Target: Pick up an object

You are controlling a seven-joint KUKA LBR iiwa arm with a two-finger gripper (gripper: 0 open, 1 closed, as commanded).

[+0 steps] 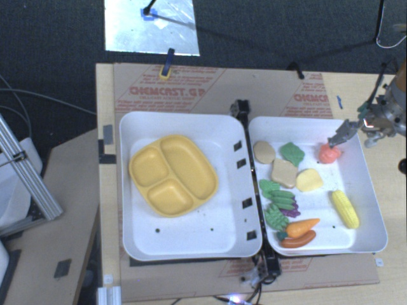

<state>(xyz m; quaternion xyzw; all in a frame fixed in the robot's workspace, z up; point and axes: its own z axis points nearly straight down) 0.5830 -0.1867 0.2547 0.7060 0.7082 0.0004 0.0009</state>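
My gripper hangs over the far right part of the right bin, reaching in from the right edge. Its tip is just above and right of a small pink-red toy lying on the bin floor. Whether it touches the toy cannot be told. The same bin holds several toy foods: a round tan biscuit, a green leaf, a bread slice, a pale yellow piece, a corn cob, an orange carrot and a red sausage.
The left bin holds a yellow divided plate. Green pods, purple grapes and a leafy green piece lie along the right bin's left wall. A metal frame stands at far left.
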